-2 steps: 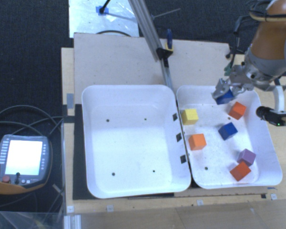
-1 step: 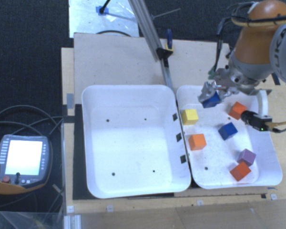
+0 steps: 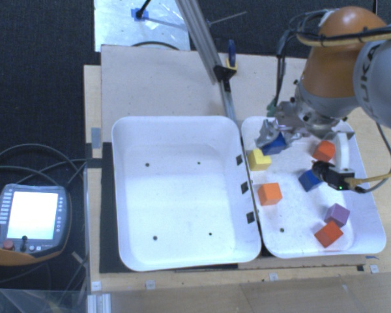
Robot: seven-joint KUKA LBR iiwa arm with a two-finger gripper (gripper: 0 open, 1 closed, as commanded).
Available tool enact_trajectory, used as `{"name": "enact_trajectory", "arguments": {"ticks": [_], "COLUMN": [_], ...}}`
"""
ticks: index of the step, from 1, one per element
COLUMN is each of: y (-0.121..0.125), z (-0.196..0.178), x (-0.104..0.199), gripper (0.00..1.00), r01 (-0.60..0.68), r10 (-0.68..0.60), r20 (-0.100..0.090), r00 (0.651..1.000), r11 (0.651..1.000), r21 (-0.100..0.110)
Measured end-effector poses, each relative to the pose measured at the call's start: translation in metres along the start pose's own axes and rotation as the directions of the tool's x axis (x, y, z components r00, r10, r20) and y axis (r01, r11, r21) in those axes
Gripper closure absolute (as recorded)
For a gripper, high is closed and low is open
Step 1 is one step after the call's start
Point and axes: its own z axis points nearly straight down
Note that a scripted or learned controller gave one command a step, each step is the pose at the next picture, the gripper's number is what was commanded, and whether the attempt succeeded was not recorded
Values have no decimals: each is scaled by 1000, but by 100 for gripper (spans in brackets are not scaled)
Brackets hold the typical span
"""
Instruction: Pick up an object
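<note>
My gripper [image 3: 272, 137] hangs over the back left part of the right bin [image 3: 371, 240], under the grey arm with its orange band. A dark blue block [image 3: 275, 143] sits between the metal fingers, which are shut on it. Just below lies a yellow block [image 3: 259, 159] against the bin's left wall. Further blocks lie loose in the same bin: an orange one [image 3: 269, 193], a second blue one [image 3: 309, 179], an orange one [image 3: 324, 150] partly behind the arm, a purple one [image 3: 337, 213] and a red-orange one [image 3: 328, 233].
The left bin [image 3: 176, 126] stands next to the right one, their walls touching. A slanted metal pole [image 3: 202, 34] ends at the back between the bins. A cable with a black plug [image 3: 335, 175] hangs over the right bin. A teach pendant [image 3: 27, 223] lies far left.
</note>
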Motion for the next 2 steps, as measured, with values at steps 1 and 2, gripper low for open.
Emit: {"name": "enact_trajectory", "arguments": {"ticks": [1,2], "y": [-24,-53], "z": [8,9], "x": [58,98], "gripper": [100,100], "r01": [2,1], "r10": [-2,-1], "r20": [-1,-1], "r00": [1000,1000], "r11": [1000,1000], "r21": [1,1]}}
